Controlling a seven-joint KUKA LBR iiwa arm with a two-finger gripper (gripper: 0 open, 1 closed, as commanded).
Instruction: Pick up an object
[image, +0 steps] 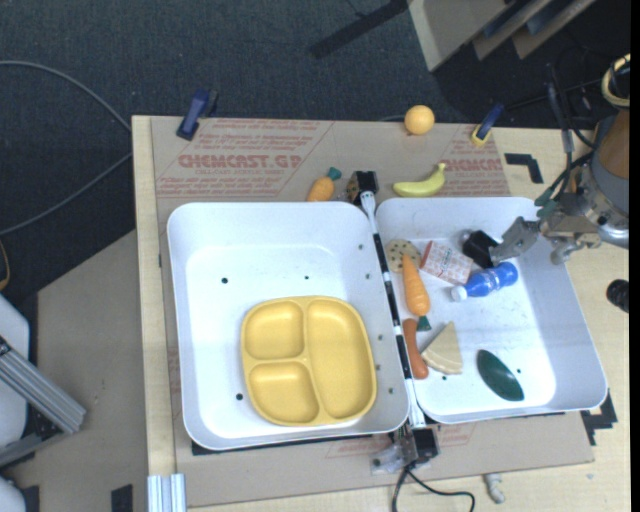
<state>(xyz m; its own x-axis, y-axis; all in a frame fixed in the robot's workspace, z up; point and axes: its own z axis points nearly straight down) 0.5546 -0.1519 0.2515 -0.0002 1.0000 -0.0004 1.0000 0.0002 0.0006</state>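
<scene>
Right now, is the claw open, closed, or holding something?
Claw: cannot be told; it hangs over the right bin, with nothing seen in it.

1. the grey arm with its orange band runs off the right edge, so most of it is cut away.
2. the two-finger gripper sits at the right bin's far rim; its fingertips are too small and blurred to read.
3. the small black object beside it is too dark to identify.
4. the red-and-white crumpled packet carries print too small to read.
5. the slim red stick-shaped item is partly hidden under the tan wedge-shaped piece.
</scene>
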